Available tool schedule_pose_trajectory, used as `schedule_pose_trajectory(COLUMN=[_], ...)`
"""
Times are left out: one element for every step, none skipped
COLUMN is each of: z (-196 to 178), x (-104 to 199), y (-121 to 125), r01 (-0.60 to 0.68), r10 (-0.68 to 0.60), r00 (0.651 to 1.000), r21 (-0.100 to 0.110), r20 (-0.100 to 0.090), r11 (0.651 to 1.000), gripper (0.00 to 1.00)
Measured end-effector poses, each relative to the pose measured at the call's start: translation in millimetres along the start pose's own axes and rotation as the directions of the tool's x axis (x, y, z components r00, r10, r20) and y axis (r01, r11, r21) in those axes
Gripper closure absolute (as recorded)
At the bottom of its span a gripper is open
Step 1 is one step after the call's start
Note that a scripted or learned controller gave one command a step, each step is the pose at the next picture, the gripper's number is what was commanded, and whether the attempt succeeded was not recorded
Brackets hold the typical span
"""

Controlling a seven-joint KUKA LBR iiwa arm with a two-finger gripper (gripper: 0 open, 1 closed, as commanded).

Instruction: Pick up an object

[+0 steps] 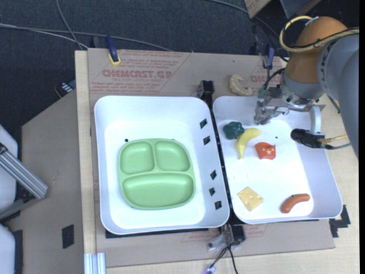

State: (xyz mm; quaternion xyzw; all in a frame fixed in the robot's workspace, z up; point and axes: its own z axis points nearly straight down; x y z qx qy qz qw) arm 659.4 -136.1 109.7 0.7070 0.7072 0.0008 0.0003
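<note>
Camera view looks down on a worktop (85, 170) covered by a brown sheet (148, 73) with red print, with two shallow white bins side by side on it. The left bin (100, 153) holds a pale green divided plate (157, 173) with three compartments, lying flat near the middle of the bin. The right bin (302, 170) holds the loose toy foods.

A dark green toy vegetable (232, 130) lies near that bin's far left corner. A yellow banana (245, 140) is just beside it, touching or almost touching it, with its tip pointing toward the near side. A red piece (265, 150), possibly a strawberry, sits just right of the banana and apart from it. A yellow cheese wedge (250, 198) lies close to the near wall. An orange-brown sausage (295, 202) lies to the right of the cheese wedge, well apart from it and near the near right corner.

The grey arm (339, 67), with its orange band (311, 50), reaches in from the right. The gripper (262, 116) hangs over the far part of the right bin, just right of the dark green toy vegetable and above the banana and the red piece. Whether the gripper is parted or closed cannot be told from this angle.

A beige toy (240, 84) lies on the brown sheet beyond the right bin's far wall. A blue clamp (114, 54) grips the sheet's far edge.
</note>
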Motion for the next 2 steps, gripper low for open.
schedule_pose_trajectory(z=[-66,-110], x=[-2,0], y=[4,5], r01=[0.001,0.001], r10=[-0.001,-0.001], r00=[1.000,1.000], r21=[-0.007,-0.004], r20=[0.002,0.002], r11=[1.000,1.000], gripper=[1.00,1.00])
